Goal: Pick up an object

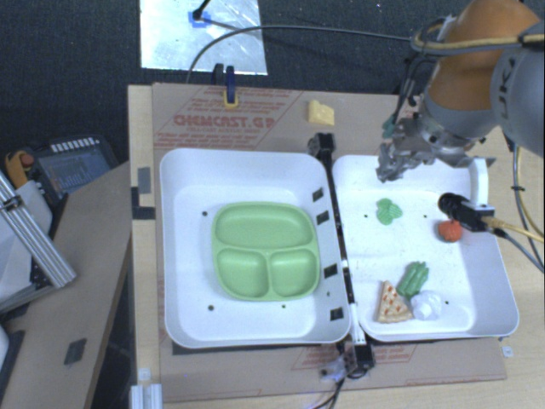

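Dark carpet surrounds your bench point(281, 113), and a brown cardboard sheet on it carries two shallow white bins side by side. Look at the left bin point(183, 173): a pale green divided plate point(264, 251) lies flat in its middle, three compartments, nothing in them that you can see. Now the right bin point(490, 267), where your pickable things are: a small green piece point(388, 210) sits near the middle, an orange-red ball point(449, 230) lies at the right edge beside a black fitting point(455, 204), and down in the near corner a pizza slice toy point(392, 302), a green ridged piece point(415, 278) and a white lump point(427, 305) huddle together, touching or nearly so. Your arm point(477, 58) comes in from the right, and the gripper point(390, 170) hangs over the far edge of the right bin, just above the small green piece and apart from it. You can't tell from this angle how the pincer stands, and nothing shows between its tips. A yellow block point(321, 112) rests on the cardboard beyond the bins.
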{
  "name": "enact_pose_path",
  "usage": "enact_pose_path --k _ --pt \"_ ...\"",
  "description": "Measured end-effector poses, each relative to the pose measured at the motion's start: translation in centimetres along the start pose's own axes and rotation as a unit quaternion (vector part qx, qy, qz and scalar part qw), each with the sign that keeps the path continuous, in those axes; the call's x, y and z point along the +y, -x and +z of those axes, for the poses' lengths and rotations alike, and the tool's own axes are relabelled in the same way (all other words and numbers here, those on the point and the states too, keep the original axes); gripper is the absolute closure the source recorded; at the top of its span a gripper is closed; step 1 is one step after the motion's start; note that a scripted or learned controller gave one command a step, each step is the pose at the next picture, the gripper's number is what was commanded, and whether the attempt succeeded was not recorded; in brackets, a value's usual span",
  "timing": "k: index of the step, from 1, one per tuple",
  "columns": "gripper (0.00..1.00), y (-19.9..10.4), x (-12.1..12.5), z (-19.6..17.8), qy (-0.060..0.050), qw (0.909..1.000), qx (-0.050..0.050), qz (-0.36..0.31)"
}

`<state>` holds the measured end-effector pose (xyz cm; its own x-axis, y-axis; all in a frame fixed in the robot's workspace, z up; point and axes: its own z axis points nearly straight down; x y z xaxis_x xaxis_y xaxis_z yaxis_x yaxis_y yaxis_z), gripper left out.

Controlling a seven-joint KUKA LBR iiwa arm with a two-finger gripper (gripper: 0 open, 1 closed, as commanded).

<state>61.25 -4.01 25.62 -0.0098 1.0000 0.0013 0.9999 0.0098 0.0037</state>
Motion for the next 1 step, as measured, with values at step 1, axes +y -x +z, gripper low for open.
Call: enact_pose_path --k 1 --pt "1.0 -5.58 0.43 1.39 -0.001 1.0 0.0 0.001"
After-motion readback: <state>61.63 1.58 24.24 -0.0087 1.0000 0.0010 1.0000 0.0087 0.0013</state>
